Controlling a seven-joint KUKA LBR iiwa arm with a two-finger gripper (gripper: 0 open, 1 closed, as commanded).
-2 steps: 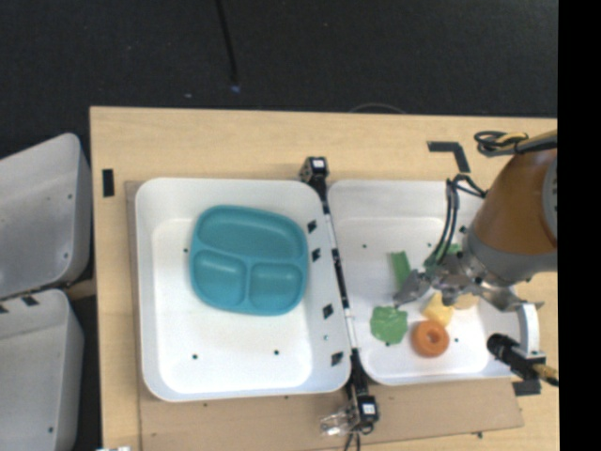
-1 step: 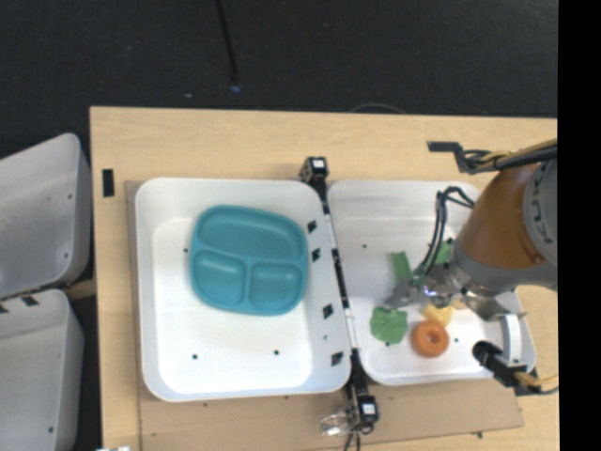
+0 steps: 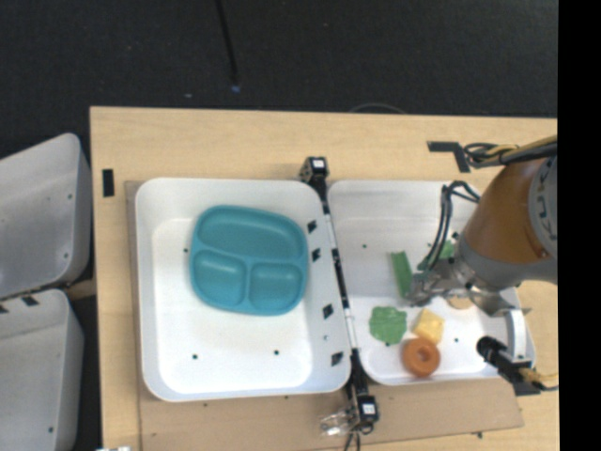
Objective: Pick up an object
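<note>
At the front edge of the right bin, an orange ring-shaped toy lies closest to the lens, with a pale yellow block just behind it and a flat green leafy piece beside that. None is yet lifted. My gripper hangs low just beyond them, next to a dark green stick-like piece that stands at a slant, and whether my claw is parted or closed I cannot tell from this angle. The wrist is pitched down into the bin, which I judge to be a reach toward the cluster, the nearest candidates for a pick. Across the divider, a teal sectioned plate sits alone in the left bin, apart from my work. Farthest back, a black cable trails over dark floor.
</note>
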